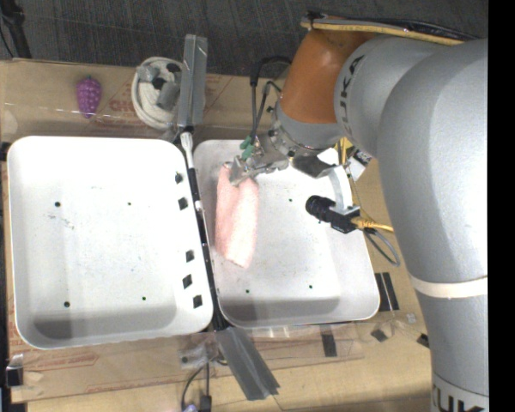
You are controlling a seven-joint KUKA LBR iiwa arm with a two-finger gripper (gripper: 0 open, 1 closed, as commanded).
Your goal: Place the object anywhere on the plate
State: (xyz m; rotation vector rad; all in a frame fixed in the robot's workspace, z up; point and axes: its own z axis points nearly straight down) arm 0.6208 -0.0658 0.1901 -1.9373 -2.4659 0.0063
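Well, nearest me the left bin [94, 239] and the right bin [296, 264] sit side by side on the bench, touching along a dark divider. In the right bin, toward its left wall, a pale pink cloth-like object [237, 217] hangs or lies lengthwise. Its upper end is pinched between the fingers of the gripper [243, 169], which is closed on it. Farther back, a purple item [88, 95] and a coil of white cord [157, 91] rest on the bench.
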